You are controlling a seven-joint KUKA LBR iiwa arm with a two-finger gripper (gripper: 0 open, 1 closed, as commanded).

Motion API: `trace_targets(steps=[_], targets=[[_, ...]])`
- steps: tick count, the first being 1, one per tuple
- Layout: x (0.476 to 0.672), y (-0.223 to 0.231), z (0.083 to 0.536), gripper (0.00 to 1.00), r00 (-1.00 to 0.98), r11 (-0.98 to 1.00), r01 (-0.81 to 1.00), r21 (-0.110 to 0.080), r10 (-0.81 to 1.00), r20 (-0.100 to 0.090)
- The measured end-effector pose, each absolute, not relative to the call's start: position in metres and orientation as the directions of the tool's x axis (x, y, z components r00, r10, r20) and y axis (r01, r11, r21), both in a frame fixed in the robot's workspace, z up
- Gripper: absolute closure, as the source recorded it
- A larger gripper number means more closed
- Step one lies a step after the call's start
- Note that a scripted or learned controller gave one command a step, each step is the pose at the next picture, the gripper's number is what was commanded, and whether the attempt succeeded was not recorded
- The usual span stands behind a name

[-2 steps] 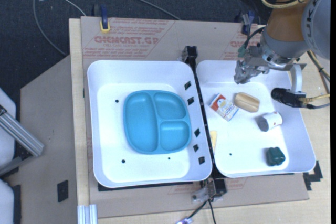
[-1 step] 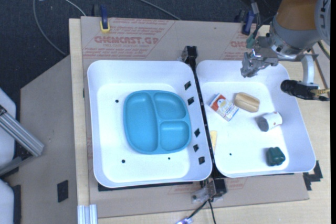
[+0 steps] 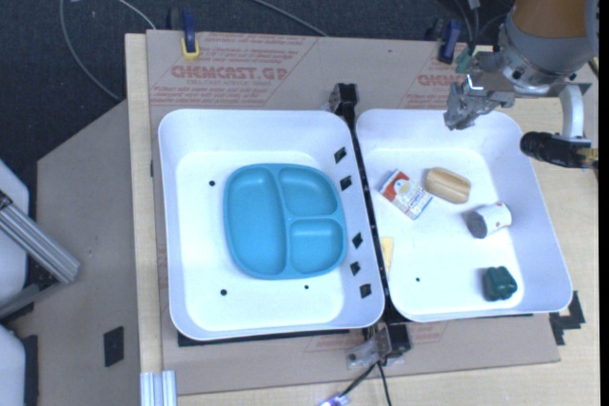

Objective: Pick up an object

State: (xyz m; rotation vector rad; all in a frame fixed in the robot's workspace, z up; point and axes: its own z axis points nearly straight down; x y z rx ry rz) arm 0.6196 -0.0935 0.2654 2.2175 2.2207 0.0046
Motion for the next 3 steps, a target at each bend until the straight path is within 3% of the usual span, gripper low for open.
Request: trace_targets(steps=[3], targets=[[0.573, 0.073, 0.234, 1.0, -0.006, 0.006, 1.0, -0.003, 1.0, 0.003]])
